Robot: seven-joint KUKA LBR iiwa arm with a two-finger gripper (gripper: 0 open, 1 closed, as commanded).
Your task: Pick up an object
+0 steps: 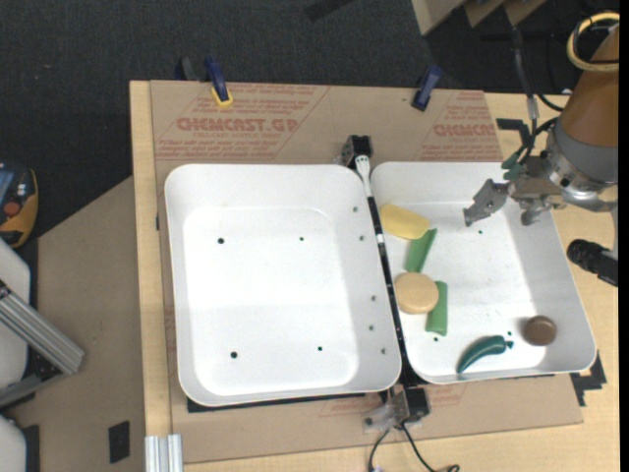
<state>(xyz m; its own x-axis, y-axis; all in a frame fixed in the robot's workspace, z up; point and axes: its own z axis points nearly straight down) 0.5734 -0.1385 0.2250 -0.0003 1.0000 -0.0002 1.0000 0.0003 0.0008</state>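
Grey two-finger gripper (503, 206) hovers spread open, gripping nothing — over the right white bin's (550, 264) far edge.
Yellow wedge (404, 221), tan disc (416, 292) — left edge; teal pepper (482, 352) near edge.

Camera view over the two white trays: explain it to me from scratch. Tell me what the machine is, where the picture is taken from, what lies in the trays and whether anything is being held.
The picture comes from one fixed camera above the bench, looking down at a slant. The machine is a grey robot arm with an orange band, reaching in from the right. At its end is a two-finger gripper, hovering over the right shallow white bin; nothing shows between its fingers. In that bin lie a pale yellow wedge-shaped piece, a green stick, a round tan disc, a second green stick beside the disc, a dark teal curved pepper-like piece and a small brown round object. The left shallow white bin sits alongside it.
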